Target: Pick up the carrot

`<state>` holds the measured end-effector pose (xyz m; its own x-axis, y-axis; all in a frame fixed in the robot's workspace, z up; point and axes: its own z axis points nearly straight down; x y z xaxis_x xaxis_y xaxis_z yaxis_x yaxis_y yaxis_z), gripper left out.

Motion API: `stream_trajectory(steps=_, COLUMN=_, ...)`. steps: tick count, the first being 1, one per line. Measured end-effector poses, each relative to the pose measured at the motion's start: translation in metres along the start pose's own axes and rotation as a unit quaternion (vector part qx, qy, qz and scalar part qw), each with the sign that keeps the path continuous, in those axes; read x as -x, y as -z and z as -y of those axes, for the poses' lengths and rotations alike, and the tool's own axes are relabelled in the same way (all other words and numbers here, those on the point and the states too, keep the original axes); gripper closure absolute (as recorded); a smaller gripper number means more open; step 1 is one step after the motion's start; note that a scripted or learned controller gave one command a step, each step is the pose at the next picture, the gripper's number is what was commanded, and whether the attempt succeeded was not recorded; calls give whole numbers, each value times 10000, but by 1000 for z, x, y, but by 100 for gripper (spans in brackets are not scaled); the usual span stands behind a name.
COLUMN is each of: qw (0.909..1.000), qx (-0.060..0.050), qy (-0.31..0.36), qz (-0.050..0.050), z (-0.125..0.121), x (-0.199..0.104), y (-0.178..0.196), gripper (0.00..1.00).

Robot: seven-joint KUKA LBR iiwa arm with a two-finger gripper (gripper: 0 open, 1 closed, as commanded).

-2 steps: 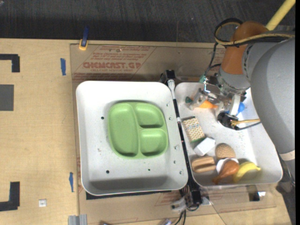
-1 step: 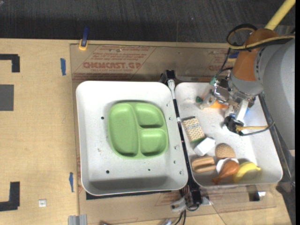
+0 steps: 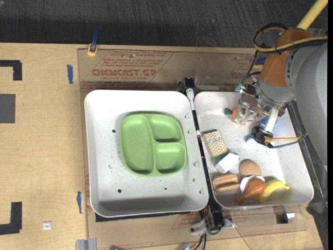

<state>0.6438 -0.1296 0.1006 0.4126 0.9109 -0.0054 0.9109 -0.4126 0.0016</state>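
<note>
Gripper was seen at the right bin's far end; finger state could not be told. Carrot lay near corner, between hot dog and banana; a narrow, lengthwise-aligned descent was advised.

Red print reading "CHEMCAST GP" across the brown protective sheet behind the bins, upside-down lines above it too faint to make out.
</note>
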Motion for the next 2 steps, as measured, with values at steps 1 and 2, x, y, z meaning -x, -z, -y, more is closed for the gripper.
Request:
stream_trajectory(steps=1, qw=10000, qx=-16, qy=-1, qz=5, z=1, x=0, y=-1, gripper=0)
stream_trajectory(steps=2, qw=10000, qx=-8, qy=1, qz=-38, z=6, x=14, y=-13, gripper=0)
